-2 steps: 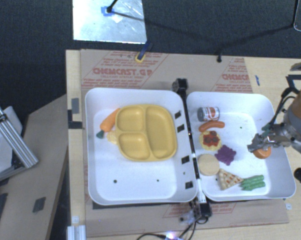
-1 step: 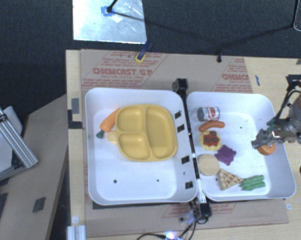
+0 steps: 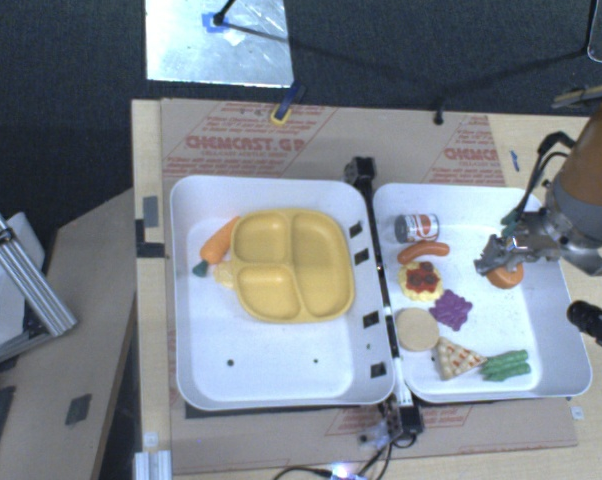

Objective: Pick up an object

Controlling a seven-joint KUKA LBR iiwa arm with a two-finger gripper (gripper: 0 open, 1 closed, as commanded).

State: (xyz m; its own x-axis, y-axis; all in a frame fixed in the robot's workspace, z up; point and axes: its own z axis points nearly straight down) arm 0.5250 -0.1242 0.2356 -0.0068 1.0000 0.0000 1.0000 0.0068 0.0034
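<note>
gripper over orange toy in rt bin

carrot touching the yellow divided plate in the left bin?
Touching. The camera view shows the carrot leaning against the yellow divided plate at its upper left rim, with no white bin floor visible between them.

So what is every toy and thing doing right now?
End effector: low in the right bin, beside the orange piece.
Can: lying on its side.
Hot dog: lying flat.
Pizza slice: flat, near the front wall.
Yellow tray: flat in the left bin, compartments bare.
Carrot: leaning against the tray's left rim.
</note>
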